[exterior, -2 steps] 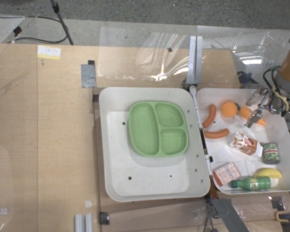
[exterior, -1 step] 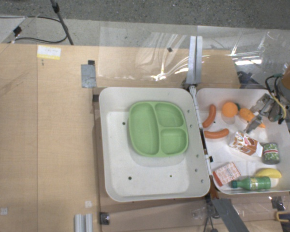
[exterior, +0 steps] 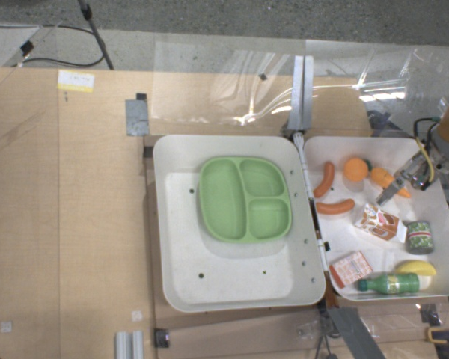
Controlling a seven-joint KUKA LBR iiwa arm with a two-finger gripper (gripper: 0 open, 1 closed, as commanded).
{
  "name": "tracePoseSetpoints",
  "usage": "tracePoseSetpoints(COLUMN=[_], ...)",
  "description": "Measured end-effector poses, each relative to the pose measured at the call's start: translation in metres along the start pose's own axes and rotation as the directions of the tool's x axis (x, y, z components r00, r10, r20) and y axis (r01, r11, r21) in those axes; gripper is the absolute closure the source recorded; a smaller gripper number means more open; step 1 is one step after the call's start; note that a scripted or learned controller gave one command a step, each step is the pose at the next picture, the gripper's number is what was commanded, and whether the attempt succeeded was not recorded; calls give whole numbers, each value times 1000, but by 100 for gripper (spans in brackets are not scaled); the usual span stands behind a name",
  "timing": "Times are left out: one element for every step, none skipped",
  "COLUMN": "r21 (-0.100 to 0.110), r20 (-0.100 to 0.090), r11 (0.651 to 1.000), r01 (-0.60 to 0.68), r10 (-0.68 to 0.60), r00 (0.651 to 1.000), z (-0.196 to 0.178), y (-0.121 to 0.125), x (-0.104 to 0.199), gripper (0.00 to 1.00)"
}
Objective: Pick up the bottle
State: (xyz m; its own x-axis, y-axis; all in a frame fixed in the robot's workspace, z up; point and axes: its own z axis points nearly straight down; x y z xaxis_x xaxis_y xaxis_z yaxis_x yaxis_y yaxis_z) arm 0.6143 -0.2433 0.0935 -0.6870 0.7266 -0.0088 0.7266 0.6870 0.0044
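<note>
Bottle: green, lying on its side along the near edge of the right bin, cap pointing toward the near left corner. A yellow lemon touches it from behind, and a small red-and-white packet sits just beside its cap end. The gripper hangs over the middle of that bin, well apart from the bottle, its tip near a carrot and just above a red-and-white carton; whether its fingers are spread or pressed together, I cannot tell. An orange and two sausages lie toward the bin's left side, a green can near its right edge. In the left bin rests a green divided tray.
</note>
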Motion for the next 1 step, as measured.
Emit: tracePoseSetpoints(r21=[1], r20=[-1], r11=[981], r01=[-195], r10=[195], r00=[981], z=[1], y=[-18], x=[15], gripper=[0])
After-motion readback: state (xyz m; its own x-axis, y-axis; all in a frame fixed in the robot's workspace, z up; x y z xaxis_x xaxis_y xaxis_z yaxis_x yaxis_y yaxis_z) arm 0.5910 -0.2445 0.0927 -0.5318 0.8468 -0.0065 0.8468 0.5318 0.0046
